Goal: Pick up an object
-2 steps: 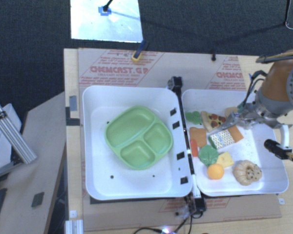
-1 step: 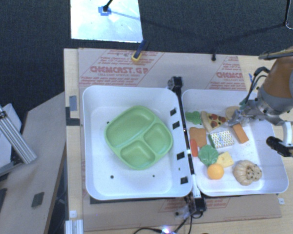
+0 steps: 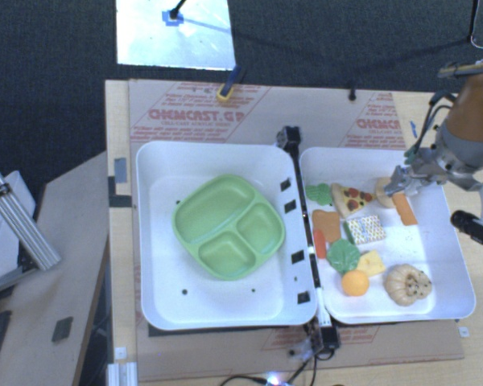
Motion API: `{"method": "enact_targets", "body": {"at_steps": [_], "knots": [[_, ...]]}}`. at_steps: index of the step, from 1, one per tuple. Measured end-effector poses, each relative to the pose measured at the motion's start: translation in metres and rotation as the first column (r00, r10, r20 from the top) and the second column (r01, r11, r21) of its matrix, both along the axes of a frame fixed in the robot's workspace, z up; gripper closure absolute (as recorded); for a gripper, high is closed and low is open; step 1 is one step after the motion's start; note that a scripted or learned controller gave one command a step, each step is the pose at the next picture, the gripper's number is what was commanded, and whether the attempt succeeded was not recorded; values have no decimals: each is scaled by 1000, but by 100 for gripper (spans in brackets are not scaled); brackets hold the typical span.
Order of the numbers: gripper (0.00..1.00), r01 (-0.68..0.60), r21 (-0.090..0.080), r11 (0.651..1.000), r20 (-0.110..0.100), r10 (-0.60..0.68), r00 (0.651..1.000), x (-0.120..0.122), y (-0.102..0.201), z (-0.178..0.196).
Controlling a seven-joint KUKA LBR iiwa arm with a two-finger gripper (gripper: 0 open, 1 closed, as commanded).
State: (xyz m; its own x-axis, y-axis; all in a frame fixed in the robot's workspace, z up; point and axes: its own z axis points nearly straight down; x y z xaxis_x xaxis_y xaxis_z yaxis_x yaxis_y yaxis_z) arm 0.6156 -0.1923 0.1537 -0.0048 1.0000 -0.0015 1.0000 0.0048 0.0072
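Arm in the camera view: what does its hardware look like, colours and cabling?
The arm has a grey metal wrist under a broad orange band. A thin dark cable loops along its left side. The gripper is pale grey metal, and a black fitting sticks out below the wrist.

Red "CHEMCAST GP" lettering (repeated, partly covered) on the bench sheet (image 3: pixel 195 112)
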Motion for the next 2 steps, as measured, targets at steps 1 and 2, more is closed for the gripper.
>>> {"method": "enact_targets", "body": {"at_steps": [1, 2], "knots": [[100, 2, -1, 1000, 0, -2, 1000, 0, -7, 47], [100, 0, 0, 1000, -2, 0, 1000, 1, -8, 73]]}}
